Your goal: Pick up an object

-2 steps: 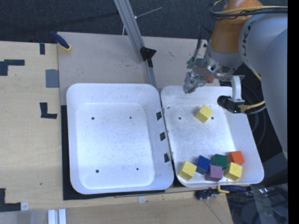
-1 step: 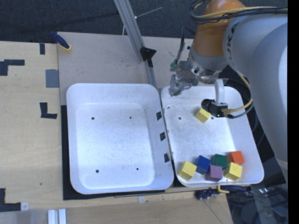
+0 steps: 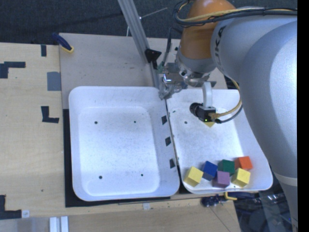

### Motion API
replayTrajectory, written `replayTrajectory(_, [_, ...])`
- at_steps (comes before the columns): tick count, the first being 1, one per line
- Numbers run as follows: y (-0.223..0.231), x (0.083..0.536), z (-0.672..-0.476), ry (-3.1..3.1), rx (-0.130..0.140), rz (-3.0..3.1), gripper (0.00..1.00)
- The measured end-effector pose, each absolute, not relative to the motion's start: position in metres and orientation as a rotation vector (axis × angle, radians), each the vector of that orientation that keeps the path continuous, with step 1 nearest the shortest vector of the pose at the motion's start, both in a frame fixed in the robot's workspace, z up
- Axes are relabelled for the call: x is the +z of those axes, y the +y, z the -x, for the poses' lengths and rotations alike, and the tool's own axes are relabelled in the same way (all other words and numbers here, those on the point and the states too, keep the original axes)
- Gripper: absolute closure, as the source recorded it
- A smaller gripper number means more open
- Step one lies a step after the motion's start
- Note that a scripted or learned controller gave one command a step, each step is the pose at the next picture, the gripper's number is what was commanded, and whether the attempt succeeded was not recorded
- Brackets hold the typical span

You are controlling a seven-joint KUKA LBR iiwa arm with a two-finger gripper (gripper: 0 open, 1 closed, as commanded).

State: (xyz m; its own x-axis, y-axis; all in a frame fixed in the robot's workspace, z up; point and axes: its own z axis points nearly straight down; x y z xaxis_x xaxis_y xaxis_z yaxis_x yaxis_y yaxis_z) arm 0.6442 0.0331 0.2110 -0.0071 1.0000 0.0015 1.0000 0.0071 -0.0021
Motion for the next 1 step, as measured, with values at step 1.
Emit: replayTrajectory(1, [0.0865, 0.2309, -0.6549, -2.229, -0.003, 2.213, 1.00])
